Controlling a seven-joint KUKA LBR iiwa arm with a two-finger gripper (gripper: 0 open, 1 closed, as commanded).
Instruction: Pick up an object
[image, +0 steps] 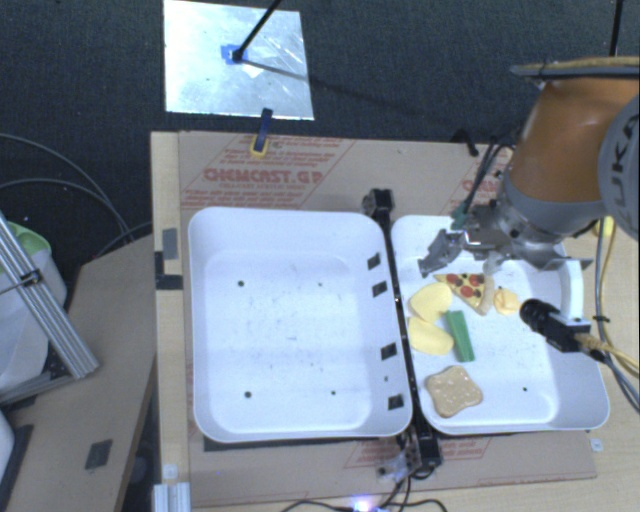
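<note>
so, nothing picked up yet.
gripper (462, 252) hangs above the pizza (468, 287) in the right bin (570, 400); can't tell its state.

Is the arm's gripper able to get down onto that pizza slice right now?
Probably yes. The gripper hangs just above the pizza slice in the right bin, with nothing lying on top of it, though yellow pieces crowd its left side.

We see the gripper (462, 252) over the right bin (575, 400), just above a pizza slice (468, 287), with two yellow pieces (431, 318), a green stick (460, 335) and a cracker (453, 390) nearby.
</note>
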